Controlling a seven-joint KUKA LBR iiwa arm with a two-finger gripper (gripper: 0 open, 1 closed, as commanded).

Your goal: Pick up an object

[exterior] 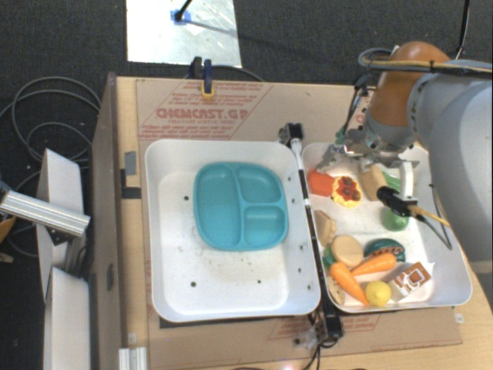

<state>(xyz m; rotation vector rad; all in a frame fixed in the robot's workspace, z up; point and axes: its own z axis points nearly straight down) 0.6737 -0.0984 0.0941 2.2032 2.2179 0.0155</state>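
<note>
You see the arm [431, 106] low over the right bin [454, 284], toys massed at 6 o'clock; jaws' state unclear

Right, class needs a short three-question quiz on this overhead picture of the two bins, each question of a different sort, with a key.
1. True or false: the teal divided tray lies in the left bin.
2. Multiple choice: Which lies nearest the right bin's front edge? A) yellow lemon B) teal tray C) green item
3. Fill in: two ______ carrots lie in the right bin.

Key: 1 true; 2 A; 3 orange.
</note>
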